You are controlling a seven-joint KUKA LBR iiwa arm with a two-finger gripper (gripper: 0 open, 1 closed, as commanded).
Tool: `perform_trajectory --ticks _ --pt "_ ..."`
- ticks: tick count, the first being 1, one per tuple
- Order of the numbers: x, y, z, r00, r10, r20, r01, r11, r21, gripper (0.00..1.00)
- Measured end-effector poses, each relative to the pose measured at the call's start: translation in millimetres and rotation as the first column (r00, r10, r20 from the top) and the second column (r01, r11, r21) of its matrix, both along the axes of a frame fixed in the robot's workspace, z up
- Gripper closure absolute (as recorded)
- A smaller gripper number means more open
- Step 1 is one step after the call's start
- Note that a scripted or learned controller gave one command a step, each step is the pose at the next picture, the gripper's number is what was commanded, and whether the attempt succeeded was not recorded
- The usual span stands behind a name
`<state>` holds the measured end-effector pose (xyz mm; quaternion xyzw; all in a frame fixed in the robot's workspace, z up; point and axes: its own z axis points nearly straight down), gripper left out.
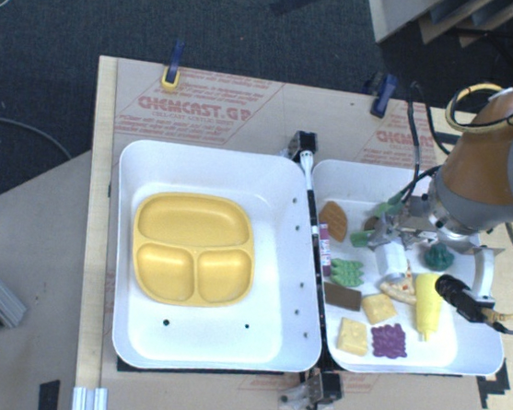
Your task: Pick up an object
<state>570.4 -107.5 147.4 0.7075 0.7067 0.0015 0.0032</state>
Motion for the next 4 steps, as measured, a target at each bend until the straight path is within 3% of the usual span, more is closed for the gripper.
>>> perform_trajectory --ticks 1,2,4 --pt "3 -8 61 1.000 0.001 0.002 -0.001 1.000 0.000 1.00" --pt "4 -8 79 1.000 0.002 -0.001 -0.002 1.000 0.001 1.00" --pt "3 95 85 1.000 0.007 -0.009 -0.007 1.000 0.005 1.00"
